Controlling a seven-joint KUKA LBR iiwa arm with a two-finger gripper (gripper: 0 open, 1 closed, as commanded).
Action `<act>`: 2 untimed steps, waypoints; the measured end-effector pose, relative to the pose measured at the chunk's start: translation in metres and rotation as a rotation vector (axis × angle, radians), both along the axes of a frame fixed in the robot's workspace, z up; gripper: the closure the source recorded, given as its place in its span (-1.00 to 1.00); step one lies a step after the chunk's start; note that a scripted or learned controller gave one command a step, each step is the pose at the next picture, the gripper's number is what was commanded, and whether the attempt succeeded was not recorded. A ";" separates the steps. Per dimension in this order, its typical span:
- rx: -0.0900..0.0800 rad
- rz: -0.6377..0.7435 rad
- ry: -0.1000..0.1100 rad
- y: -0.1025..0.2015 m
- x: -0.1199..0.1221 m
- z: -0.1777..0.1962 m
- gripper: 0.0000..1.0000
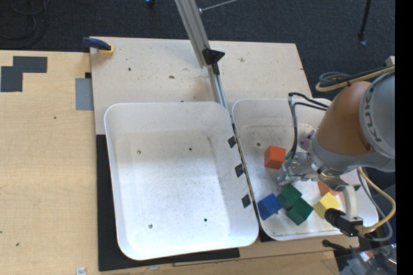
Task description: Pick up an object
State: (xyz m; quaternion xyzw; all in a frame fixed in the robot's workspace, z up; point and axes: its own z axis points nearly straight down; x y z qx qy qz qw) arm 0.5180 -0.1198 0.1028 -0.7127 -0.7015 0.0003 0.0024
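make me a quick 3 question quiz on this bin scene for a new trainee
1. True or false: the orange block lies in the right bin.
2. Which block lies nearest the divider between the bins? A) yellow block B) blue block C) orange block
3. Fill in: the gripper hangs just above the two ____ blocks.

Key: 1 true. 2 B. 3 green.

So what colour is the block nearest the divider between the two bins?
Blue, seen in the camera view.
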 end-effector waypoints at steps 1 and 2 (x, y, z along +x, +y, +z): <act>-0.003 0.003 -0.005 -0.011 -0.001 0.049 1.00; -0.003 0.017 -0.006 -0.008 0.001 0.092 1.00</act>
